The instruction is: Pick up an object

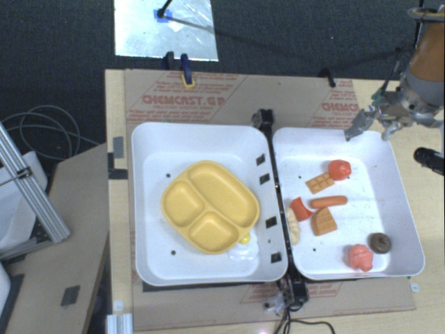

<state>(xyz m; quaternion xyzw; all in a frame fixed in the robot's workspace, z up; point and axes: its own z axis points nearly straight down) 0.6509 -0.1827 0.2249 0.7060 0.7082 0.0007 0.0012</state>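
Note:
The right bin [400, 186] holds several toy foods: a red tomato [339, 169], a small waffle piece [320, 183], a sausage [327, 202], a red wedge [300, 209], an orange toast-like piece [323, 222], a brown doughnut [379, 242] and a pink lump [360, 257]. My gripper [369, 131] hangs over the far rim of this bin, up and to the right of the tomato. Its fingers are spread open with nothing between them.
The left bin [153, 158] holds a yellow divided plate [210, 205] with a small yellow bit at its near edge. A pale piece [293, 229] lies against the divider between the bins. A shiny sheet [165, 19] lies beyond the bench.

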